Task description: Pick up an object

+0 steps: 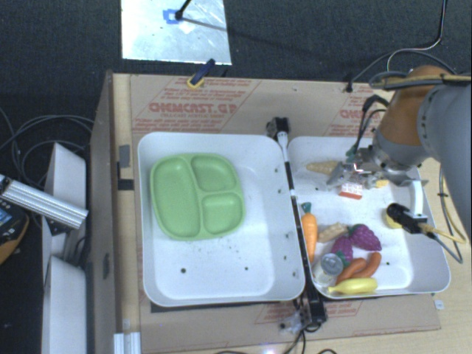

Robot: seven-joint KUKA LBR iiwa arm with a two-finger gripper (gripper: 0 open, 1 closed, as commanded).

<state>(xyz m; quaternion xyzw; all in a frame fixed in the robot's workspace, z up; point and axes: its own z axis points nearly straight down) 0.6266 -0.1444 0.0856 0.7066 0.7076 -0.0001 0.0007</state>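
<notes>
My gripper (355,171) hangs low over the back of the right bin (424,268), reaching in from the right. Just in front of it lies a small red and white object (351,192), close to the gripper; I cannot tell whether they touch. A pale cream piece (321,167) lies to the gripper's left. Toward the bin's front are a carrot (310,231), purple grapes (363,237), a beige piece (331,231), a small can (331,264), a red pepper-like piece (371,261) and a yellow banana (352,287).
The left bin (169,279) holds a green divided plate (198,195). A black divider rail (293,205) runs between the two bins. Cardboard lines the bench around them, and a shiny sheet (174,21) lies beyond it at the back.
</notes>
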